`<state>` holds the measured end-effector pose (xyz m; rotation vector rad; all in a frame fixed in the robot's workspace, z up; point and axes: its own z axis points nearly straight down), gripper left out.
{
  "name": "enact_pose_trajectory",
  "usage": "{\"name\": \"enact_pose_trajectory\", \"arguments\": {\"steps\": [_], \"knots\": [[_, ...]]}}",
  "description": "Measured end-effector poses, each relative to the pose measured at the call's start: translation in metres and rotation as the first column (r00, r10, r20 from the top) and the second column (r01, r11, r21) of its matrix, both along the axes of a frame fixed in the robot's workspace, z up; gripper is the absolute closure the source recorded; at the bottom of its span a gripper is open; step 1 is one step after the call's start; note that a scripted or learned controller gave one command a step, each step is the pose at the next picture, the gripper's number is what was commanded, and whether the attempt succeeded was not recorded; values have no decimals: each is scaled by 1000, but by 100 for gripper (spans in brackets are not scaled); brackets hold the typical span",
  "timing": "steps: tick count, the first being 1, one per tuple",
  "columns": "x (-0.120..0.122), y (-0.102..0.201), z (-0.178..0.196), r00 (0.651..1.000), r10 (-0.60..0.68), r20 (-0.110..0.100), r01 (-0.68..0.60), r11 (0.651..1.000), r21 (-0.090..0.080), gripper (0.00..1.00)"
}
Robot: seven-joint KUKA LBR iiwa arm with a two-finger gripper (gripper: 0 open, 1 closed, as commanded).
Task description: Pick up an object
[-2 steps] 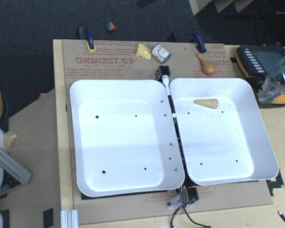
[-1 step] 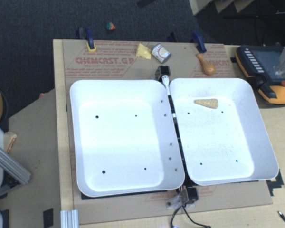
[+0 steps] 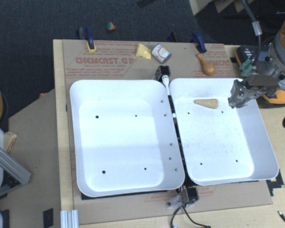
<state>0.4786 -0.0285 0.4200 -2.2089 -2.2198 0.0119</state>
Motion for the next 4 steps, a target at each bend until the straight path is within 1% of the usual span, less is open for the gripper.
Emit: {"name": "enact_pose_trajectory", "arguments": {"steps": [1,2,3,4], "knots": [[3,31,122,1000,-1,28,1,1000,-1,100],[-1,93,-8,1000,1,-2,-1,1000,-2,100],[1,131,123,1000,0,29,0,1000,3,100],[22,187,8,1000,0,0,0,1000,-5,100]]}}
